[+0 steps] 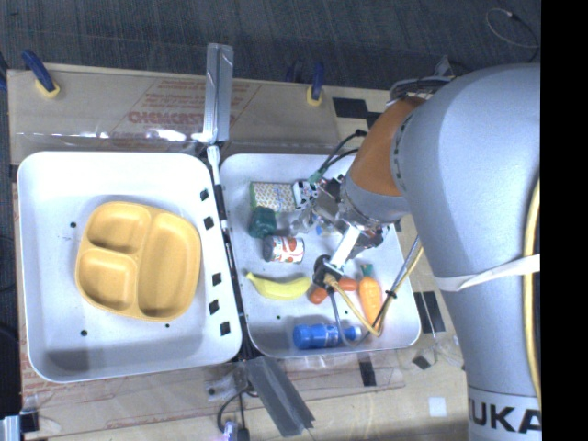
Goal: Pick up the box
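The small flat box with a speckled green top lies at the back of the shallow white bin nearer the arm. The grey two-finger gripper sits just beside it, and I cannot tell whether it is open or closed.

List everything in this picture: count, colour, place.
left bin: one, white, left
right bin: one, white, right
tray: one, yellow, left bin
box: one, green-white patterned, right bin's far side
dark object: one, teal, beside box
can: one, red-white, right bin's middle
banana: one, yellow, beside can
carrot: one, orange, right side
bottle: one, blue, near edge
arm: one, grey, orange band
claw: one, metallic, beside box
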`<act>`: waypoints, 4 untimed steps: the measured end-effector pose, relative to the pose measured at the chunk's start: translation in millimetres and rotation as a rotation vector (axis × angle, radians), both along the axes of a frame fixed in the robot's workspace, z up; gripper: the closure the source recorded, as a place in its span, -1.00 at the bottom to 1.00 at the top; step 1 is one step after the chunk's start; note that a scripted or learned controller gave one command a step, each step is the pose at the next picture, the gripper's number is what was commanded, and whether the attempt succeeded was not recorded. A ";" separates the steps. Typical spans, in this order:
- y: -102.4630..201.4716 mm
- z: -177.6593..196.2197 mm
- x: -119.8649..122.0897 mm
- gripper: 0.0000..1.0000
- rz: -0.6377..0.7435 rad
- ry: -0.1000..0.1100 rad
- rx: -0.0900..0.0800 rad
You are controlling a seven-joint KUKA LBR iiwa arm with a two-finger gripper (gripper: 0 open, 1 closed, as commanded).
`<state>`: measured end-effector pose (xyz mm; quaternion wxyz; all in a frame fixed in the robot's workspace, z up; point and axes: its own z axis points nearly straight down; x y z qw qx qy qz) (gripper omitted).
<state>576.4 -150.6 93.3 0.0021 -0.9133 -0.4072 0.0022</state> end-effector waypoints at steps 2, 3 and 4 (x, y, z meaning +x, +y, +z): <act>42.3 7.3 52.9 1.00 -0.052 0.005 0.002; 108.6 126.4 48.8 1.00 0.191 -0.004 0.000; 108.5 126.2 48.7 -1.00 0.191 -0.004 0.000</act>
